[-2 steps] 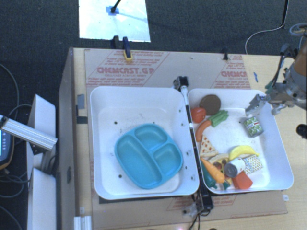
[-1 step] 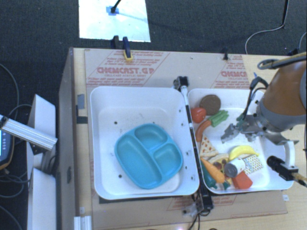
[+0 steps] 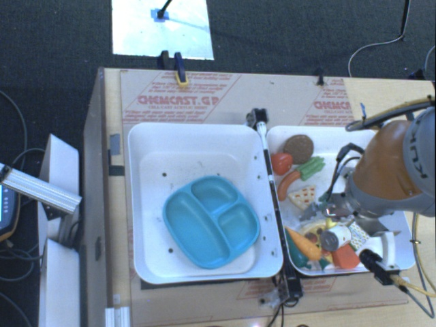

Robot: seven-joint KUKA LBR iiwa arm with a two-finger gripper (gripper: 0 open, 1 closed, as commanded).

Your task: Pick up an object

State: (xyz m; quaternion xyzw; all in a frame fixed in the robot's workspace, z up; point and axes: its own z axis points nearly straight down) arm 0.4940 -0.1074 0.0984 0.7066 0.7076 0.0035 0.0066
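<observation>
Right bin [image 3: 409, 254]: claw [image 3: 325, 213] over toy carrot [image 3: 304, 244].

Toy foods are lying jumbled in the right bin [image 3: 409, 254]: a brown round patty [image 3: 298, 146] at the far end, a red tomato [image 3: 281, 162], a green-topped carrot [image 3: 300, 173], a cheese wedge [image 3: 302, 196], and an orange carrot [image 3: 304, 244] nearest.
</observation>
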